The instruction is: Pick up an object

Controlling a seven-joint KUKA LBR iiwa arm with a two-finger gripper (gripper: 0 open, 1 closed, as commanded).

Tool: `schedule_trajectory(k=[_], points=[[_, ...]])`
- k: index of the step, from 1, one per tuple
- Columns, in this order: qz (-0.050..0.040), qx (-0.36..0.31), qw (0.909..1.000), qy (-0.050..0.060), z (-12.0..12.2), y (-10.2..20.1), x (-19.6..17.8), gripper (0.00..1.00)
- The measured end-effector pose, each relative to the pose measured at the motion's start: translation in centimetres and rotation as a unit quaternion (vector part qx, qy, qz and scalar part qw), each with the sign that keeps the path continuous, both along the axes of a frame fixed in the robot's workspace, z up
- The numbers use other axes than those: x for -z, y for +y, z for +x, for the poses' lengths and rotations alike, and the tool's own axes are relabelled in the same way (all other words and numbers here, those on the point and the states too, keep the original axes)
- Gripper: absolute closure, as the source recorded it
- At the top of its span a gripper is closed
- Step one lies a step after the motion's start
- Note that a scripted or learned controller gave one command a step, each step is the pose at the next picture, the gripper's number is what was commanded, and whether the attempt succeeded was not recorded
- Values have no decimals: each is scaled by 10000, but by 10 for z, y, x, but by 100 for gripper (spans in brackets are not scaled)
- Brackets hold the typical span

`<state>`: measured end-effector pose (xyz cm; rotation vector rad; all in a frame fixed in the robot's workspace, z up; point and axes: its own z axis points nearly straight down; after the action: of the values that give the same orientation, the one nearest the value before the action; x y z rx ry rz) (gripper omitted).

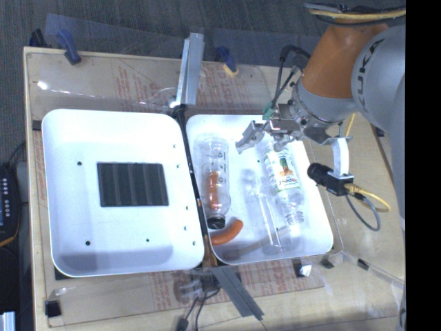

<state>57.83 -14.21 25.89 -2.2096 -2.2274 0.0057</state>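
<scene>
The right bin [317,243] holds several objects. A clear bottle [215,178] with an orange item inside and a black cap lies along its left side. An orange sausage-shaped piece [227,232] rests at the front. A clear bottle with a white and green label [282,174] lies on the right, with another clear plastic piece [265,216] beside it. My gripper [264,135] hangs over the back of this bin, just above the top end of the labelled bottle. Its fingers are open, with nothing between them.
The left bin [62,240] holds a dark ribbed rectangular pad [132,184]. A grey metal bar [189,71] stands at the back between the bins. A black connector with a yellow cable [334,179] hangs off the arm over the right bin's right rim.
</scene>
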Motion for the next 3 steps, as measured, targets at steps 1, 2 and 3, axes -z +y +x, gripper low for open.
schedule_trajectory(k=[1, 2, 3], points=[[-1, 120, 9999, 7, -3, -57, 20, 0], [0, -395, 9992, -12, 49, -50, 75, 0], [5, -419, 9991, -11, 24, -68, 53, 0]])
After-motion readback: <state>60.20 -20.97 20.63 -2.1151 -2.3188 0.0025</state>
